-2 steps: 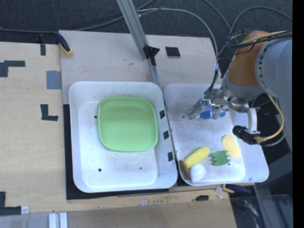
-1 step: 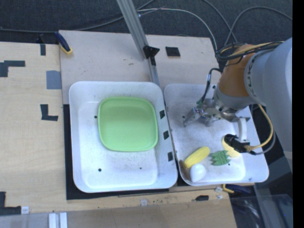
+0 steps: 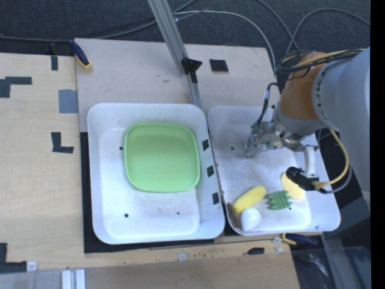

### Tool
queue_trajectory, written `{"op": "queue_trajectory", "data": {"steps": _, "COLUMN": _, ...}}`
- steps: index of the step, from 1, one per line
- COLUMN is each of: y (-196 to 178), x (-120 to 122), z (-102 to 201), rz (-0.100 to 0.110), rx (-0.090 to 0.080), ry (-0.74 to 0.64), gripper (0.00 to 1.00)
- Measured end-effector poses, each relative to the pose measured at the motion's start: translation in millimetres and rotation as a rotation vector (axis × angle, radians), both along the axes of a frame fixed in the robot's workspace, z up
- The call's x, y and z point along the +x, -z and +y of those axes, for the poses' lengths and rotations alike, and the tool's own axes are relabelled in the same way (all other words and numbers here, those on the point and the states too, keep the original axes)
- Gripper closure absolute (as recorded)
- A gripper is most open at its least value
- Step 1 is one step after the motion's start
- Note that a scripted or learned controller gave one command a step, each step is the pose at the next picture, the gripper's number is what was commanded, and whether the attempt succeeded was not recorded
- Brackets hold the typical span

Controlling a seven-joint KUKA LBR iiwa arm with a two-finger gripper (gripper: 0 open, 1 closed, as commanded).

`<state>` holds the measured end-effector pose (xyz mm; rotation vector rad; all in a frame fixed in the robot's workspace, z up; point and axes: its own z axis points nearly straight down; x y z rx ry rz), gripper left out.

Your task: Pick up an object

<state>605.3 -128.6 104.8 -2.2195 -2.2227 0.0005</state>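
- The gripper [image 3: 252, 147] hangs low over the middle of the right bin [image 3: 231, 122], coming in from three o'clock under the orange band of the arm [image 3: 325, 95].
- Its fingers look drawn close together, with nothing between them.
- The things to pick lie at the bin's five o'clock corner: a yellow corn cob [image 3: 248, 198], a white ball [image 3: 250, 218] touching it, a small green toy [image 3: 278, 200] and a yellow piece [image 3: 293, 187] just beside.
- The left bin [image 3: 99, 161] carries a green plate [image 3: 162, 157].
- I'd judge the task not yet done: nothing is lifted, and the reach, grip and raise remain.
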Motion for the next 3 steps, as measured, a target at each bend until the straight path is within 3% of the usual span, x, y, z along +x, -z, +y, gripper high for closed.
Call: {"op": "queue_trajectory", "data": {"steps": 3, "y": -140, "x": 6, "z": -11, "rz": -0.004, "rx": -0.001, "ry": 0.001, "gripper": 1.00}}
